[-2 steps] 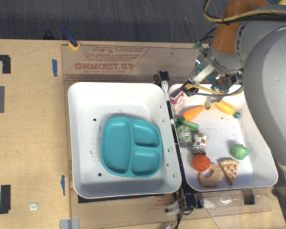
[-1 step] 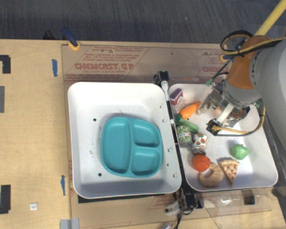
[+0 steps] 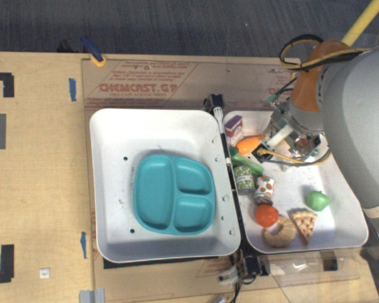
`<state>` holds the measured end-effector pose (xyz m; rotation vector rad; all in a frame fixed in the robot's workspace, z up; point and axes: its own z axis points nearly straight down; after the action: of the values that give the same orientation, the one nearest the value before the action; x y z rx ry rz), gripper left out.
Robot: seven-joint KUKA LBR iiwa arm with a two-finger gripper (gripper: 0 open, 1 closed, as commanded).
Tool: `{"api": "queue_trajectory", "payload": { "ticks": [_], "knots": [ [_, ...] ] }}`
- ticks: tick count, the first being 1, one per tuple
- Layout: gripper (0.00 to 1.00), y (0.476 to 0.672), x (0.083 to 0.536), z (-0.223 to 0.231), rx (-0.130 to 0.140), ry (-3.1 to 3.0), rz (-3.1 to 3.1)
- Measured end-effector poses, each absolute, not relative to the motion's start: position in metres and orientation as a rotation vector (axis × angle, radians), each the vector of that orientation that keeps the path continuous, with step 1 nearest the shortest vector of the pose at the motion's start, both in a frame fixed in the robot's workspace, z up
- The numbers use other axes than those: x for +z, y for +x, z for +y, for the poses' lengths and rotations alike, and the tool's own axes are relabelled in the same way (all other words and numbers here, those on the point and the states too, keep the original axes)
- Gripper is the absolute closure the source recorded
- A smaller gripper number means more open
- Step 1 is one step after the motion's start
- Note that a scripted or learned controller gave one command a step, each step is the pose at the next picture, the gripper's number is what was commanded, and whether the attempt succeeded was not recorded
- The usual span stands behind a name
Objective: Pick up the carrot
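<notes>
Carrot [image 3: 247, 145] in right bin [image 3: 297, 185], partly hidden, long axis unclear; jaws just beside it, opening cannot tell.

Two white bins [image 3: 114, 137] [image 3: 342, 223], two small cans [image 3: 243, 179] [image 3: 263, 190] — one each: teal divided plate [image 3: 174, 194], carrot [image 3: 247, 146], tomato [image 3: 266, 215], pizza slice [image 3: 304, 225], green fruit [image 3: 317, 201].

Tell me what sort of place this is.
Probably a robotics lab bench, not a kitchen: a grey robot arm reaches over the right white bin, its food pieces look like toys (pizza slice, carrot), and blue tape marks the board.
</notes>
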<state>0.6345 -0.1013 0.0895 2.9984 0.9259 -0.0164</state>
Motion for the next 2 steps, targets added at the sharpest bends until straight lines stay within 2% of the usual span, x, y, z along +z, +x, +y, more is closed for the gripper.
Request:
{"api": "queue_trajectory", "payload": {
  "ticks": [1,2],
  "knots": [
    [0.0,0.654,0.115,-0.094,-0.006,3.037,0.81],
    [0.0,0.598,0.089,-0.108,0.007,2.903,1.199]
  ]
}}
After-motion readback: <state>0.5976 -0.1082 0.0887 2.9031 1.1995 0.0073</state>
